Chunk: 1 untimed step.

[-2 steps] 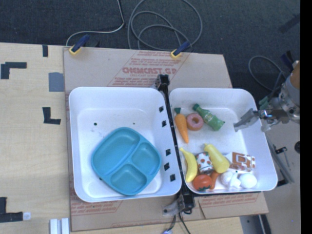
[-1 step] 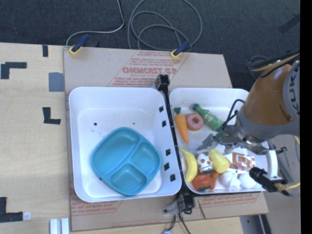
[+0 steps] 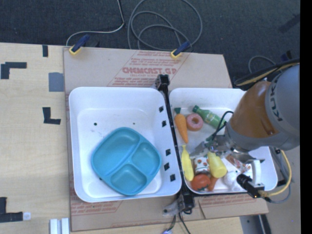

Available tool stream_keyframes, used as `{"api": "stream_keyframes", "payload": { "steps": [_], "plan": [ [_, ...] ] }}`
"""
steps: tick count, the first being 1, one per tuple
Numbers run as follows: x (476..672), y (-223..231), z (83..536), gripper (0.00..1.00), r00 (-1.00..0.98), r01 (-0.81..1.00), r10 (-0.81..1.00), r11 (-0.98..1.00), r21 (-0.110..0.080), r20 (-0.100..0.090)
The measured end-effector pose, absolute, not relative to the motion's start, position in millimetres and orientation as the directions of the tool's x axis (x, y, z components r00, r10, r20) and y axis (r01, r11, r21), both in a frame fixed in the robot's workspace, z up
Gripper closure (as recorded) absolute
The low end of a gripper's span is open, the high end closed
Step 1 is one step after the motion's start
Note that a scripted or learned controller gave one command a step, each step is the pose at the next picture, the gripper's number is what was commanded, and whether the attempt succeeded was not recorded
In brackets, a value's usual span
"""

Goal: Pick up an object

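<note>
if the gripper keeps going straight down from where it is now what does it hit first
Probably the yellow pepper-like toy in the right bin, just under the gripper, with a small can beside it. Depth is hard to judge from this slanted view.

arm [image 3: 265,113] reaching in from right; wrist bent down; hand [image 3: 214,152] low

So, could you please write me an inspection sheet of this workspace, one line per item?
Surface: cardboard sheet on a wooden bench, bearing two white bins.
Job's things: right bin holds a carrot, pink ring, green bottle, banana, yellow piece, tomato.
Clutter: blue divided plate in the left bin.
Claw: claw low over the right bin, under the arm; state unreadable.
Cables: loops of grey cable on the dark floor.
Surroundings: two clamps at the cardboard's far edge.
</note>
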State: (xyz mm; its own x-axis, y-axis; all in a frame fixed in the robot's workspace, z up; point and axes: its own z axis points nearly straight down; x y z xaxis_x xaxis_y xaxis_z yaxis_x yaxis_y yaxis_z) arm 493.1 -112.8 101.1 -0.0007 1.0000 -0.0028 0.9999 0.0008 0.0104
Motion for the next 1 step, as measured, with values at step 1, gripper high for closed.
{"api": "stream_keyframes", "payload": {
  "steps": [1],
  "plan": [
    [492.6,-112.5,109.1,1.00,0.001,1.000,1.000,-0.001,0.008,-0.002]
  ]
}}
